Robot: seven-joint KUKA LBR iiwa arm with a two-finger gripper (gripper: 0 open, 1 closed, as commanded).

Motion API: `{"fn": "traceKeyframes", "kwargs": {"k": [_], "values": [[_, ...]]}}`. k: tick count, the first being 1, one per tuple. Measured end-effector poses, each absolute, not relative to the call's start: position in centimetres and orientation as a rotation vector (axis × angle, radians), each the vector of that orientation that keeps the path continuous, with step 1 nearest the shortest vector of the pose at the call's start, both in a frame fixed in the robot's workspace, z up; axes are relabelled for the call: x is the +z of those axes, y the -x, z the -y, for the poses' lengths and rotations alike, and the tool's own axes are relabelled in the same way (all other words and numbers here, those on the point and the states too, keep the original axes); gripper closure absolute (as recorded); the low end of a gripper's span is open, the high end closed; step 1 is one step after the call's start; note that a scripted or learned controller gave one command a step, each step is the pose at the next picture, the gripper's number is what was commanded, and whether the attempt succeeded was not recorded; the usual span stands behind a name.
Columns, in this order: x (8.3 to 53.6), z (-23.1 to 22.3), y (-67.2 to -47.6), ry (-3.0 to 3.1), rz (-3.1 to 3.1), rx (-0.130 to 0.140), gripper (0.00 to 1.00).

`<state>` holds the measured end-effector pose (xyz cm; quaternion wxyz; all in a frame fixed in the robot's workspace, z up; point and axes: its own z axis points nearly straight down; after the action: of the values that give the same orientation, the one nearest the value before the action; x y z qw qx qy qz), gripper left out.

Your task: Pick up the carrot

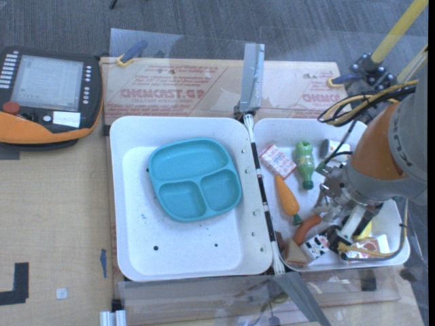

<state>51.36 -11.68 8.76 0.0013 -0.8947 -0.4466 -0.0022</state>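
Orange tapered carrot, smooth, in rt white bin nr gripper.

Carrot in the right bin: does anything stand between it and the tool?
Nothing visible does. The carrot lies left of the tool, with bare floor of the right bin between them. A green bottle and a reddish piece flank that gap closely.

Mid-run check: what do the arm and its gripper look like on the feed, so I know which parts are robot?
The arm is a thick, rounded grey link with a broad orange band above the wrist. Below the band it narrows to grey metal and ends in a small silvery gripper. Black and yellow cables loop beside the band. No markings are legible.
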Motion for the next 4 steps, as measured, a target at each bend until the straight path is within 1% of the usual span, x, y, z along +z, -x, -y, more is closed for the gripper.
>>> {"fn": "traceKeyframes", "kwargs": {"k": [1,2,3,4], "values": [[8.7,11.8,-51.3,2.812,1.401,-0.005,0.0],[9.7,11.8,-51.4,2.813,1.402,-0.007,1.0],[9.7,11.8,-51.4,2.811,1.401,-0.007,0.0],[8.6,15.1,-58.1,2.597,1.77,-0.003,0.0]]}}
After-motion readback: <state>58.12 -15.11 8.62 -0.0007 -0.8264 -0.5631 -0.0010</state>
